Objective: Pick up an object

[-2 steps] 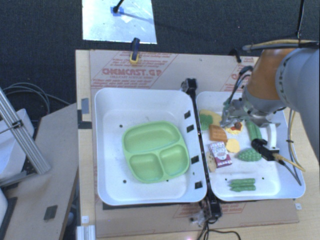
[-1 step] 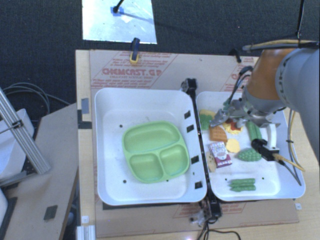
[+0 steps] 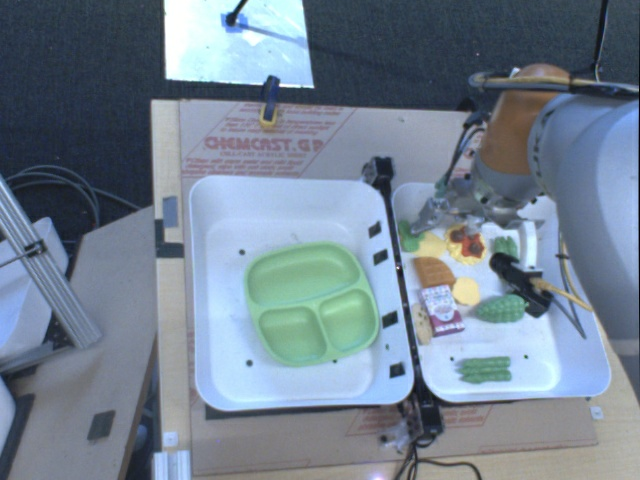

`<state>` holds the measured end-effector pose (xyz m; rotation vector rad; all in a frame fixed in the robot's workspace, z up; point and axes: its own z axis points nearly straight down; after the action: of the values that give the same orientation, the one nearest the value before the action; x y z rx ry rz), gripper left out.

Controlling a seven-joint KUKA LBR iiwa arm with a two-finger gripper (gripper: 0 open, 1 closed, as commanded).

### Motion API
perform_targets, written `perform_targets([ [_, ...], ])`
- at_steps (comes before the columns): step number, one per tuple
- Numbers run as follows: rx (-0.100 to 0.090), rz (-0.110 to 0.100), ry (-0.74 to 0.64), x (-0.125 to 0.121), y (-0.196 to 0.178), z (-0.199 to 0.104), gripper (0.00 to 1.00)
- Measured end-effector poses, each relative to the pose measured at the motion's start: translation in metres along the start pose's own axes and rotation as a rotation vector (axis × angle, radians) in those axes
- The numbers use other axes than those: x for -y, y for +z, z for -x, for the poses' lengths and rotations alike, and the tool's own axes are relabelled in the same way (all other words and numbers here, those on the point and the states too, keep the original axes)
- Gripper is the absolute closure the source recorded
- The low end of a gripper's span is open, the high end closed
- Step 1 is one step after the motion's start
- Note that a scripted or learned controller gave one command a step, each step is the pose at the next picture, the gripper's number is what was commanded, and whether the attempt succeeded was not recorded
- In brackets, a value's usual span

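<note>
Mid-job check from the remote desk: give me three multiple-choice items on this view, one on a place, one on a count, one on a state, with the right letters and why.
1. Where does the light green plastic divided tray lie?
A. in the left white bin
B. in the right white bin
C. on the brown board beyond the bins

2. How many compartments does that tray have?
A. two
B. three
C. five

3. How does the tray sit?
A. flat, open side up
B. flipped over
C. propped on edge against the bin wall

Answers: 1 A, it rests on the floor of the left white bin. 2 B, one long section and two smaller ones show. 3 A, its hollows face the camera.
</note>
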<state>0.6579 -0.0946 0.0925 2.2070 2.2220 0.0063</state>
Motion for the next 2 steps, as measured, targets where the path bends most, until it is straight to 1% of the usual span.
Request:
perform_targets([
  [1, 0.000, 0.009, 0.000, -0.0004, -0.0097, -0.0003, 1.00],
  [2, 0.001, 0.008, -0.001, 0.0000, -0.0090, -0.0002, 0.00],
])
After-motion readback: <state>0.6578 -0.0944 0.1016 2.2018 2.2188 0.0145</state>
